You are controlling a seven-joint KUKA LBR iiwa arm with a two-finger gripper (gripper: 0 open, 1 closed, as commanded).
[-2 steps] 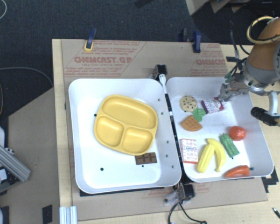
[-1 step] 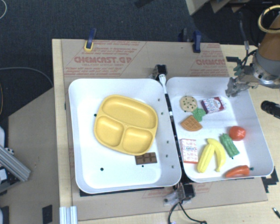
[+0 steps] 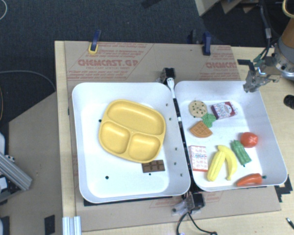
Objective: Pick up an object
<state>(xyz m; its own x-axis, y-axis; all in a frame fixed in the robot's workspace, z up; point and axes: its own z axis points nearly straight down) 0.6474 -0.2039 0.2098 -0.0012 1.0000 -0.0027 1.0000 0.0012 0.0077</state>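
My gripper [image 3: 251, 84] hangs over the far right corner of the right bin [image 3: 274, 146], above bare bin floor and apart from every object. In that bin lie a cookie [image 3: 197, 107], a dark red packet [image 3: 223, 110], a waffle piece [image 3: 201, 129], a green leafy piece [image 3: 208, 119], a tomato [image 3: 249, 139], a green vegetable [image 3: 240, 152], two bananas [image 3: 222, 162], a small white and red packet [image 3: 198, 158] and an orange-red pepper [image 3: 249, 180].
The left bin [image 3: 88, 131] holds a yellow divided plate [image 3: 131, 130] and a brown chocolate bar [image 3: 153, 167]. A black divider [image 3: 177, 116] runs between the bins. Clamps [image 3: 93, 42] sit at the bench's far edge.
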